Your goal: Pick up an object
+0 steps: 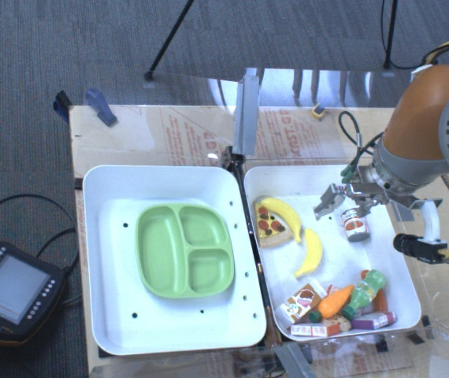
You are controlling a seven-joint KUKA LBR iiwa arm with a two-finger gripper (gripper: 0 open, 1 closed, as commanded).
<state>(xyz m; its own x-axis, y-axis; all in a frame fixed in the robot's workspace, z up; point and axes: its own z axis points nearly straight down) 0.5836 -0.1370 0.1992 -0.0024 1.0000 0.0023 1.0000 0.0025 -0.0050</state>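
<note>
My gripper [347, 203] hangs over the back right part of the right bin [407, 283], its fingers spread open with nothing between them. One fingertip [324, 204] points left. A small can [355, 225] with a red label sits just in front of the gripper, on the bin floor. A pizza slice [270, 227] and a banana [312, 253] lie to the left of the gripper. A carrot [335, 301], a green bottle [364, 289], a small carton [301, 302] and a purple item [372, 320] crowd the bin's near edge.
The left bin [110, 290] holds a green divided plate [185, 249]. A metal post [246, 120] rises behind the divide between the bins. A teach pendant [8, 290] lies on the floor at the left.
</note>
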